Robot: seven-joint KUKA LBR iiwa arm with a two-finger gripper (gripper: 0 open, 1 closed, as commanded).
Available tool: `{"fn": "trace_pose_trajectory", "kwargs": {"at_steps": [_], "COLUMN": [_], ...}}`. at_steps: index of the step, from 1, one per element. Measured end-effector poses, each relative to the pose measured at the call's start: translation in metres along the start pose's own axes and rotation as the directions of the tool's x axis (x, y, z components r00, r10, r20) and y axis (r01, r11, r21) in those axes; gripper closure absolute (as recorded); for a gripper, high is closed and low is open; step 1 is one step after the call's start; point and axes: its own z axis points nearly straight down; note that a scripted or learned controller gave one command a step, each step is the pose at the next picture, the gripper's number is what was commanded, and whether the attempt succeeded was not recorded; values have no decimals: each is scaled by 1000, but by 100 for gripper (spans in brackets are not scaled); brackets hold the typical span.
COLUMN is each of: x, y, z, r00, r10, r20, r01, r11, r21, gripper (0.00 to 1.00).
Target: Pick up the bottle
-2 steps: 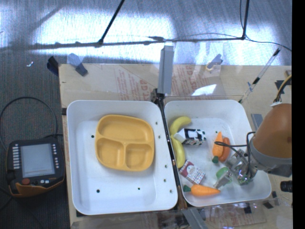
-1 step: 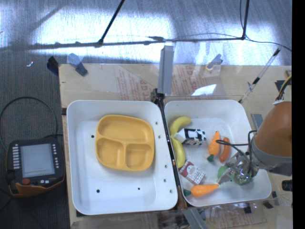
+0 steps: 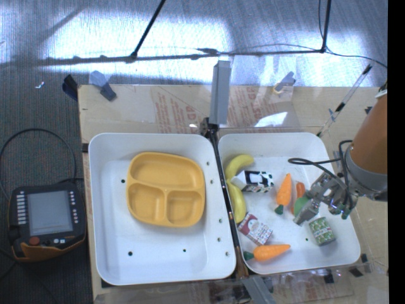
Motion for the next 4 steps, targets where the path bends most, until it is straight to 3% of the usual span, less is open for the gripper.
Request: {"fn": "trace_pose_trajectory", "kwargs": {"at_steps": [1,2,3,4], "x": [68,67,107,37], "y": [84,85,127,116], "z": [-63,-71,-125,-44], "r00": [998,998,998,997], "r10": [-60,-61,67,73], "r20": [-1,-3,0,-1], "r01": [60,61,-67,-73], "r11": [998,998,998,997], "r21": [1,2,2,3], "gripper": [100,100,100,100]}}
